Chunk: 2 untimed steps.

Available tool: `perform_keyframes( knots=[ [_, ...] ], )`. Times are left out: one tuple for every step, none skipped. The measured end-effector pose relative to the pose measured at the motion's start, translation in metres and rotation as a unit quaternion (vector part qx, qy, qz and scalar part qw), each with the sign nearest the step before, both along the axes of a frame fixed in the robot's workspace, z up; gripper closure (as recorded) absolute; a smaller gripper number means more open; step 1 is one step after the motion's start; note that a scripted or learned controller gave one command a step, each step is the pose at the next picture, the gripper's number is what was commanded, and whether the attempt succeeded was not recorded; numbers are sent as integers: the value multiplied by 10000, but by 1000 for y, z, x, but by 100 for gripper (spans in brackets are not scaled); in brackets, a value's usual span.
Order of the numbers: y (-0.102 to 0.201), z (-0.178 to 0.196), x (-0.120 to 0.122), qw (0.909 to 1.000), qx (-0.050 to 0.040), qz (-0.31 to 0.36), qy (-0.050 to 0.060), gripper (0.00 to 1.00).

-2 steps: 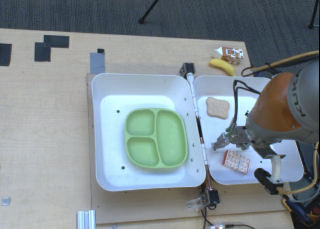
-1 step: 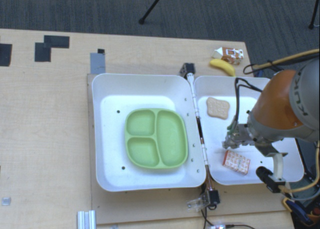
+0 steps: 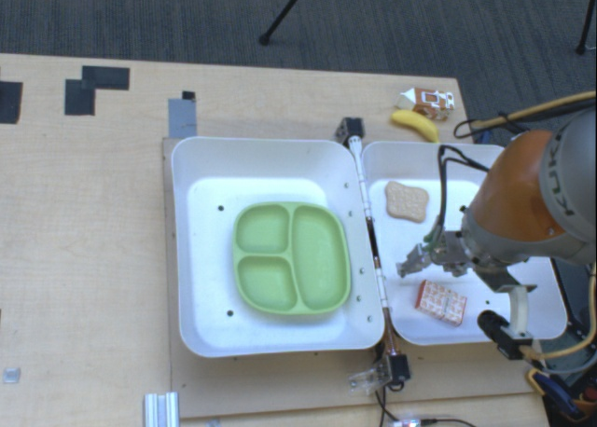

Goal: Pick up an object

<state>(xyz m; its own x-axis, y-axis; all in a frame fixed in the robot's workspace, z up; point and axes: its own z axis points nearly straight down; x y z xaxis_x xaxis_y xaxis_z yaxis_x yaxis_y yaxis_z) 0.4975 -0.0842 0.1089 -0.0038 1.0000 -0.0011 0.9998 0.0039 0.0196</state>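
Hovering low in the right bin (image 3: 550,318), the gripper (image 3: 422,260) is seen, finger state not discernible; a red-patterned packet (image 3: 440,302) lies at its five o'clock, a toast slice (image 3: 407,200) at twelve.

in the right bin (image 3: 546,323) bare floor lies between the toast slice (image 3: 407,200) and red packet (image 3: 440,302); the green tray (image 3: 289,257) crowds the left bin (image 3: 201,229).

two white bins (image 3: 187,229) (image 3: 550,323); one green divided plate (image 3: 291,257); one toast slice (image 3: 407,200); one red-patterned packet (image 3: 440,302); one banana (image 3: 414,124) and one small carton (image 3: 431,99) on the counter (image 3: 84,257)
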Motion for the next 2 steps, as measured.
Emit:
perform_keyframes(
  knots=[
    [0,-22,-8,10000,2,-16,59,0],
    [0,-11,-6,10000,3,-12,29,100]
  ],
)
